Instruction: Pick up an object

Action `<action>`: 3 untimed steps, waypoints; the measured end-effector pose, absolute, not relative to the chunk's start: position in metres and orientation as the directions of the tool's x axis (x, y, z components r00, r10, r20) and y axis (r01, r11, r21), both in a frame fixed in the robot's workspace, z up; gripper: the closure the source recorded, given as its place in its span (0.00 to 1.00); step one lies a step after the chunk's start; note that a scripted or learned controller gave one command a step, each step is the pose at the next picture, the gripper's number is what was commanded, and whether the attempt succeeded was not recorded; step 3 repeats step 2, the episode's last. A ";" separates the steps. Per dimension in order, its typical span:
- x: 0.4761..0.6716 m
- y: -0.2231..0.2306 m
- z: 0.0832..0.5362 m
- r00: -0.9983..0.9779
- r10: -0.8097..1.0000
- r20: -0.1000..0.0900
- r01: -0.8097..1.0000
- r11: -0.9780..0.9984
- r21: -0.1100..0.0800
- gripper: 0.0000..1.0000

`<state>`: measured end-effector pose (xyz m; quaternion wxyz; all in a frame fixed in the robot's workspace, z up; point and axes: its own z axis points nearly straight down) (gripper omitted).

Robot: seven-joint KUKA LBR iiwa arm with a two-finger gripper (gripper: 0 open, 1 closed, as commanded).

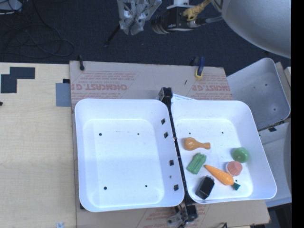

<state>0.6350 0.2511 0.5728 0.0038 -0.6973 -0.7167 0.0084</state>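
While nothing sits between its fingers, the gripper (137,20) hangs at the top of the view, over the dark floor beyond the bench and well apart from both bins; how wide it stands I cannot tell, since its metal parts blur together there. The things to pick from all lie in the right bin (247,113), gathered toward its near half. An orange toy drumstick (196,144) lies nearest the divider, with a green ridged piece (196,163) just below it. A toy carrot (219,175) slants beside that piece, its tip pointing toward it and its green end toward the bin's near right corner. A black block (205,187) rests near the front wall. A green round thing (240,154) sits just above a pink round piece (234,168). The left bin (85,127) lies alongside, on a cardboard sheet (142,82) spread over the bench (33,146).
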 end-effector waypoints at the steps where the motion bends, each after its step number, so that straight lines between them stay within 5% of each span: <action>1: 0.635 0.253 0.582 -0.033 0.999 -0.006 0.999 0.033 -0.016 1.00; 3: 0.635 0.255 0.591 -0.038 0.999 -0.004 0.999 0.038 -0.012 1.00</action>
